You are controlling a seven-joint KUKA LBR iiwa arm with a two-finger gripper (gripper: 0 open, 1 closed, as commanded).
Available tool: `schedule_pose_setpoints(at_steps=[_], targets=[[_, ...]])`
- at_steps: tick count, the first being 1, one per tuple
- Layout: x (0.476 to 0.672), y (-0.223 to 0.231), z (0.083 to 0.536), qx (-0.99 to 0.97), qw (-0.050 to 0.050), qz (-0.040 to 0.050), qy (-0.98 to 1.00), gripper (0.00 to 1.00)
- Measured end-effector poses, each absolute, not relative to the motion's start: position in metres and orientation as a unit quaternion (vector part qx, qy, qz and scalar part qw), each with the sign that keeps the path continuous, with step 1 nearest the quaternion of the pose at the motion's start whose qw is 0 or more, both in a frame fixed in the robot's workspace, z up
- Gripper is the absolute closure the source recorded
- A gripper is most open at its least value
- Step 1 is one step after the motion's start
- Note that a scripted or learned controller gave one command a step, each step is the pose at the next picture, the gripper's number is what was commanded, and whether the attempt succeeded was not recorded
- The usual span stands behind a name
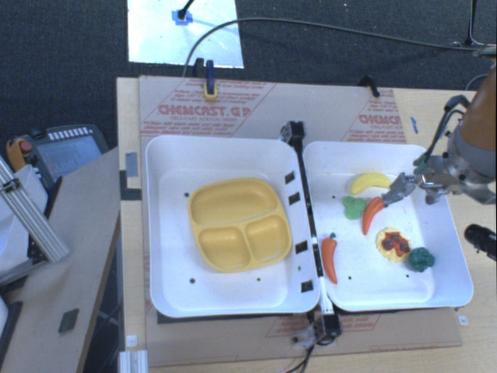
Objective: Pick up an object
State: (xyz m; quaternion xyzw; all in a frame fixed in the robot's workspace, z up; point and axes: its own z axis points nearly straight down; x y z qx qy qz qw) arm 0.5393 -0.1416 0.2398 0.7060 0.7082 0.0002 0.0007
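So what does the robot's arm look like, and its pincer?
The arm comes in from the right. It is grey and chunky, with an orange band above the wrist. Thin grey cables loop along its upper side. At its end sits the pincer, small and made of grey metal, with slim parts pointing over the right white bin.

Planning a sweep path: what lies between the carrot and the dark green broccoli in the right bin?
The camera view shows the small pizza slice between carrot and broccoli.
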Motion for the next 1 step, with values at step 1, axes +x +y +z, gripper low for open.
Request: schedule_pose_setpoints(at_steps=[1], targets=[[0.5495,-0.1402,0.1865,0.707,-0.001,-0.0006,0.708,0.00]])
